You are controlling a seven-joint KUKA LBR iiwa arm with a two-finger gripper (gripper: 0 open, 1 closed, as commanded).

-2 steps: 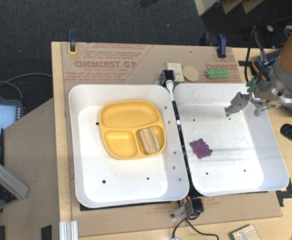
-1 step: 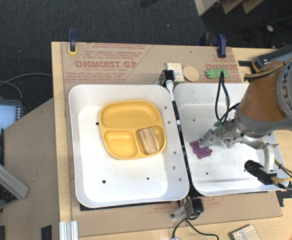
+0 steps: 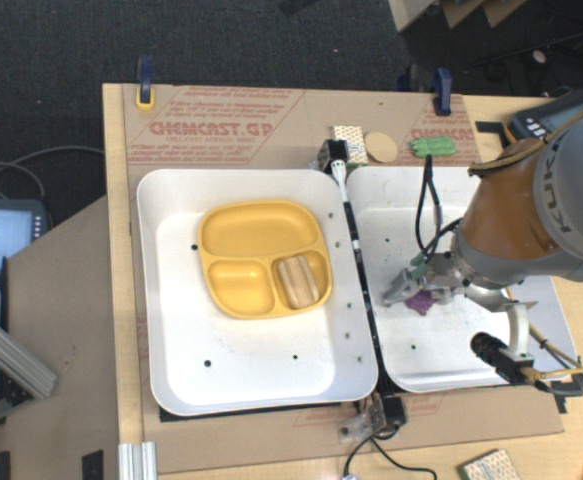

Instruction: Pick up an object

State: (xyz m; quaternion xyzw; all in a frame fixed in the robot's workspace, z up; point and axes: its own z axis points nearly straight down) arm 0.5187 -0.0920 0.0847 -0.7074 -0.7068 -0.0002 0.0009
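A brown bench [image 3: 221, 123] carries two shallow white bins side by side. The left bin [image 3: 171, 348] holds a yellow divided tray [image 3: 261, 238] with a tan block [image 3: 295, 280] in its lower right compartment. I reach into the right bin [image 3: 411, 363], my gripper [image 3: 411, 288] low over its floor, touching a small purple object [image 3: 420, 302]. Whether my jaws are clenched or released, I cannot tell.

You can read red print "CHEMCAST GP" on the brown paper-covered sheet [image 3: 221, 128] behind the bins, repeated upper left and partly again upper right; the smaller lines beneath it are too blurred to read.
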